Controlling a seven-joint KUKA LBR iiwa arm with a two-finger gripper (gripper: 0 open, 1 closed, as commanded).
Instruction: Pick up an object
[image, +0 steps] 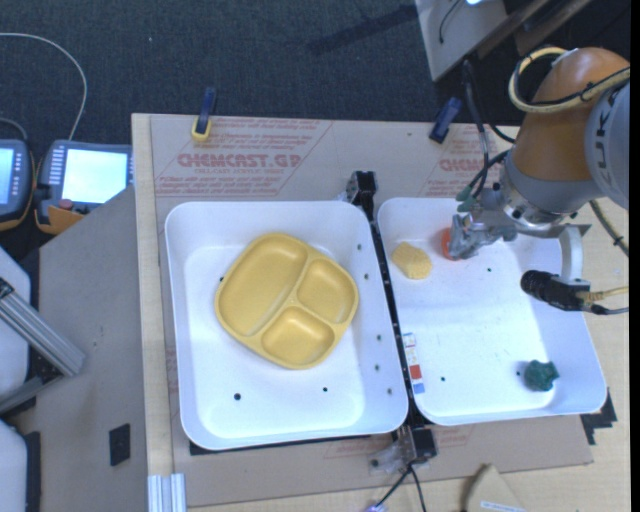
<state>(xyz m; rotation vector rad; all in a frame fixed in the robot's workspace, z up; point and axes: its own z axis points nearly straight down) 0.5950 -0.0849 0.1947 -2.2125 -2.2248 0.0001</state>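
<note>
My gripper (462, 243) reaches down into the far part of the right bin (500, 400). A small red-orange object (445, 241) sits right at its fingertips, partly hidden by them. Just left of that lies a pale yellow rounded object (411, 261), apart from the gripper. A dark green object (540, 375) rests near the bin's front right corner. In the left bin (200, 400), a yellow divided plate (287, 298) lies flat in the middle.
A black camera-like fitting (551, 288) with a cable hangs off the arm over the right bin's right side. A black divider clamp (362, 186) sits between the bins at the back. Cardboard (290, 150) surrounds both bins.
</note>
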